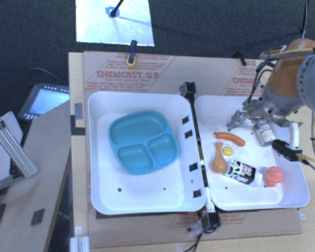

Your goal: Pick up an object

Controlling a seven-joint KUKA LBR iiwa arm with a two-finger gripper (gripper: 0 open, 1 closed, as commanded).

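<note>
The gripper (236, 121) is seen low in the right bin (294, 193), near its back wall, with the arm (291, 77) reaching in from the right. Whether it is spread or closed cannot be told from this slant, and nothing is seen held. The nearest thing is the sausage (230, 138), lying just in front of the gripper on the bin floor. Its long axis runs left to right, dipping a little toward the right end. It is judged light, smooth and probably slippery, a rounded toy likely to roll; a hold across its middle, square to its length, would be safest. A small jar (264, 134) is seen tipped just beside it, to the right. Further forward a gourd (219, 160), a carton (241, 172) and a pink ball (273, 176) are laid out. The left bin (102, 193) bears a blue tray (143, 140).
</note>
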